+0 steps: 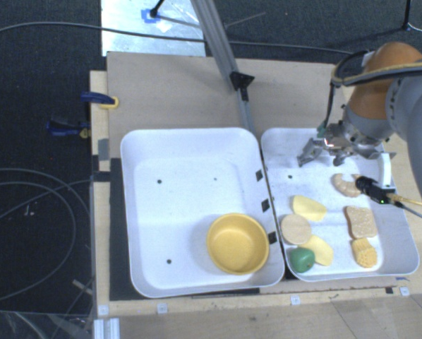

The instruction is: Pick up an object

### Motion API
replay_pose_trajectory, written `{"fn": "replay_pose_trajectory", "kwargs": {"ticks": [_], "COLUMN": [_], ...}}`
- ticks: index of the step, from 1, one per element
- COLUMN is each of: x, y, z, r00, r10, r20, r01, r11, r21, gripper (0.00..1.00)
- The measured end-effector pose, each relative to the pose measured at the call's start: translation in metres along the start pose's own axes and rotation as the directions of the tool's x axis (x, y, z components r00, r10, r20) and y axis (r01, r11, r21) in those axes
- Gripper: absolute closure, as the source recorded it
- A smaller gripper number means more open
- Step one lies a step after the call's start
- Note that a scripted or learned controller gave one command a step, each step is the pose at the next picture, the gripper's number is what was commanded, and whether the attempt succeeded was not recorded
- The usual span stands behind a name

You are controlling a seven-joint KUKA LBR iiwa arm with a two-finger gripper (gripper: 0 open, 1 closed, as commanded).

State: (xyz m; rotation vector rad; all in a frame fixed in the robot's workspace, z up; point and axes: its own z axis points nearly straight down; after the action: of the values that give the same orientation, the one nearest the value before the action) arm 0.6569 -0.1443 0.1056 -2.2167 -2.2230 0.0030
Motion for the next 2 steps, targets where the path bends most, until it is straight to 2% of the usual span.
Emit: {"fn": "replay_pose_trajectory", "kwargs": {"ticks": [1, 2], "x": [0.000, 0.000], "y": [0.001, 0.002], "z": [0.015, 0.002], "r00": [1.000, 1.000], "r10": [-0.002, -0.003], "r20": [0.001, 0.003], "r01": [0.002, 0.003], "r11": [1.000, 1.000], "r21": [-0.004, -0.009], "gripper": [0.00, 1.00]}}
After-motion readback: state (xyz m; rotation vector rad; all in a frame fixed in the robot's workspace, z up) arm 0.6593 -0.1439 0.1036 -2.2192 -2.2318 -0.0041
